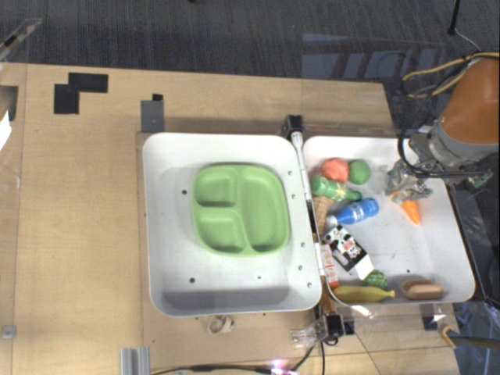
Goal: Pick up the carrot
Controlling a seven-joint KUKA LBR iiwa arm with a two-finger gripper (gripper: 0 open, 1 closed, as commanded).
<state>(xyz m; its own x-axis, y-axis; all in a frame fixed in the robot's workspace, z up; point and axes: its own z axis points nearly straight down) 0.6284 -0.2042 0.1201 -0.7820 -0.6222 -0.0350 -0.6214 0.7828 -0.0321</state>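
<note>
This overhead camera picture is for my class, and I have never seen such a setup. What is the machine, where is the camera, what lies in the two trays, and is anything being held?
One camera looks down at a slant on a wooden bench bearing two shallow white bins. The grey and orange shape at the right is a robot arm; its gripper hangs over the right bin, just above the carrot, the small orange cone it must pick up. The view is too small to tell whether the carrot is gripped.

The left bin holds a green divided plate. The right bin also holds small toys: a red ball, a green ball, a blue bottle, a banana and a brown sausage-like piece.
</note>
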